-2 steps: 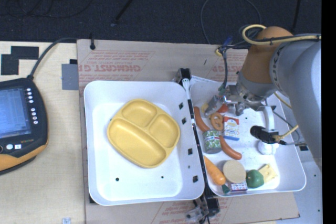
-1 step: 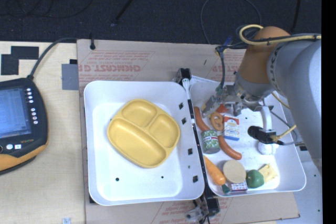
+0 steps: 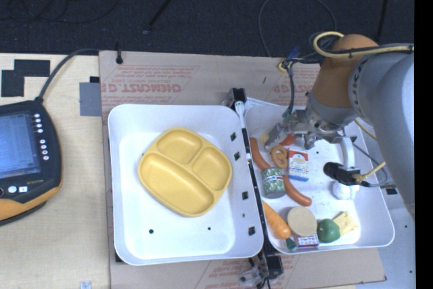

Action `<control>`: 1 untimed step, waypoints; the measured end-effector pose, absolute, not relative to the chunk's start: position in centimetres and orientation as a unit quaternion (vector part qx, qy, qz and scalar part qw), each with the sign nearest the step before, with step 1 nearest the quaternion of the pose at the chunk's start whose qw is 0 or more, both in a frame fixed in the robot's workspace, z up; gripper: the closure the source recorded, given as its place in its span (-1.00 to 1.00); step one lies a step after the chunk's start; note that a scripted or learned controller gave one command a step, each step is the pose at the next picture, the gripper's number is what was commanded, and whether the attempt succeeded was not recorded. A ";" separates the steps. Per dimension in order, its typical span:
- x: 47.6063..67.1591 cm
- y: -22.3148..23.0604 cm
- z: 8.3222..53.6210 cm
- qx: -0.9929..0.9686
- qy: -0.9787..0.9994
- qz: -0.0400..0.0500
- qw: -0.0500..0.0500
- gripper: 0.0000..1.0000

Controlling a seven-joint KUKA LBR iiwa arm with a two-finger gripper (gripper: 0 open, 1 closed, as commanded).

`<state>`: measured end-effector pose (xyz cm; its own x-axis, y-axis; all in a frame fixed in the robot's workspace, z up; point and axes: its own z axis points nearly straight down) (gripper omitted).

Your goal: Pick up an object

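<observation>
Hovering low over the right white plastic bin (image 3: 379,230), the two-finger gripper (image 3: 292,135) hides its finger spacing: I cannot tell. Just near-left, a long reddish-orange sausage (image 3: 298,191) lies diagonally, pointing far-left to near-right.

In the right bin (image 3: 379,230) we see a jumble of small toy foods. A red sausage (image 3: 298,191) lies slanted near the middle, a green can (image 3: 273,181) just left of it, and a small red-and-white box (image 3: 298,164) above. Toward the front edge lie an orange carrot (image 3: 277,219), a tan round disc (image 3: 302,220), a green pepper (image 3: 328,231) and a yellow cheese wedge (image 3: 347,222).
</observation>
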<state>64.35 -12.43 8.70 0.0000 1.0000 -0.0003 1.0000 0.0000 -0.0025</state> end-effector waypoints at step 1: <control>64.3 -11.0 8.7 -0.707 -0.708 0.001 0.002 -1.00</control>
<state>64.32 -11.01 8.68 -0.0013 1.0000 0.0011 1.0000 0.0013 -0.0046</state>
